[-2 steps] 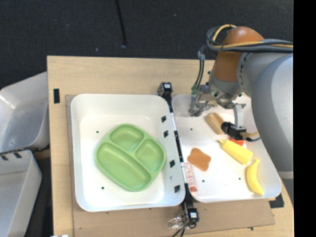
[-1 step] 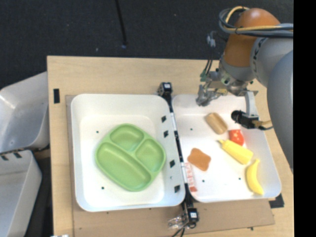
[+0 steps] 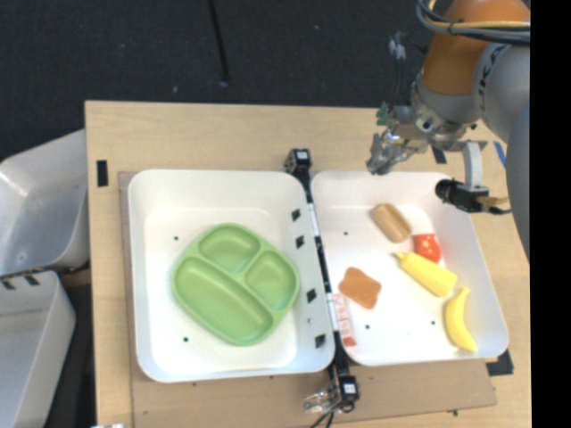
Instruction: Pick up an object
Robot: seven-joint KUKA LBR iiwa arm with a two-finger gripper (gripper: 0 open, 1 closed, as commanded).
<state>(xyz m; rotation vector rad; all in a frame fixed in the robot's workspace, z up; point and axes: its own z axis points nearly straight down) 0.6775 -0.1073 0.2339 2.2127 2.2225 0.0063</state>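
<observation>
Wooden bench [image 3: 205, 132], two white bins. Gripper [image 3: 385, 160] hangs over right bin's [image 3: 486, 266] far rim, above the food toys; jaw state: can't tell, nothing visibly held.

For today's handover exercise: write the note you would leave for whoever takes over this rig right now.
Gripper: above the far edge of the right bin, nothing seen in it; whether it is open cannot be told.
Right bin: bread roll, red item, yellow bottle, banana, brown toast piece.
Left bin: green divided plate.
Done: nothing lifted yet.
Left: choose an object, descend, grasp, lift. The roll lies nearest.
</observation>
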